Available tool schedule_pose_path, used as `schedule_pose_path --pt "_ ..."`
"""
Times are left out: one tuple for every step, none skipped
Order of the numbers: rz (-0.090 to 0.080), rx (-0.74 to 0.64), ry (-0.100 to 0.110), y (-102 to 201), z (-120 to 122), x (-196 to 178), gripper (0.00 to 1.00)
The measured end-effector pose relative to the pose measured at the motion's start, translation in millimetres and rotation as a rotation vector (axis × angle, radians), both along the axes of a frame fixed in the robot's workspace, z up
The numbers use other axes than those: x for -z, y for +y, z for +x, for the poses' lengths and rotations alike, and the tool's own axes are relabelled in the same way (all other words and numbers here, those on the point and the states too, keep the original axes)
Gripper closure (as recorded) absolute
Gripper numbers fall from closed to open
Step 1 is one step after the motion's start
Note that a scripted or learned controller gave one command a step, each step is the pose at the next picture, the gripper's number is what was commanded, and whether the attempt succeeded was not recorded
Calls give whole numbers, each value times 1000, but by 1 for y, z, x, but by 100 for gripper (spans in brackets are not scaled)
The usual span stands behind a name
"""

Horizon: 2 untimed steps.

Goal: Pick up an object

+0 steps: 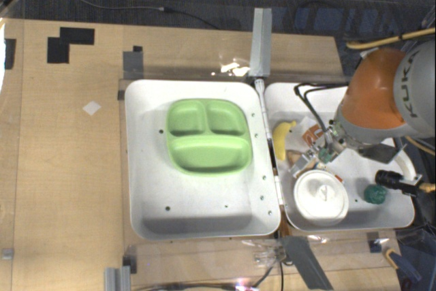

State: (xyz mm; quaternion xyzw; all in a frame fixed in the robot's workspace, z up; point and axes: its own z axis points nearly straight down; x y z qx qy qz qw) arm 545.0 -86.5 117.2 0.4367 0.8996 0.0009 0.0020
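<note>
Hovering low over the right bin (402,218), the gripper (321,148) sits between a banana (282,138) and a white bowl (320,196), likely lining up a pick. Grip state: cannot tell. Green divided plate (206,135) lies alone in left bin (143,167).

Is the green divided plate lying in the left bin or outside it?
In: the green divided plate lies flat inside the left bin.

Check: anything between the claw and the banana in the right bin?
Nothing visible. The claw hangs just right of the banana, with bare bin floor between. The white bowl sits nearer the camera, off that line.
</note>
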Motion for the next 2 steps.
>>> schedule_pose_path --pt "-4 78 -28 -23 46 12 0" --pt "-4 346 -9 -11 70 12 0"
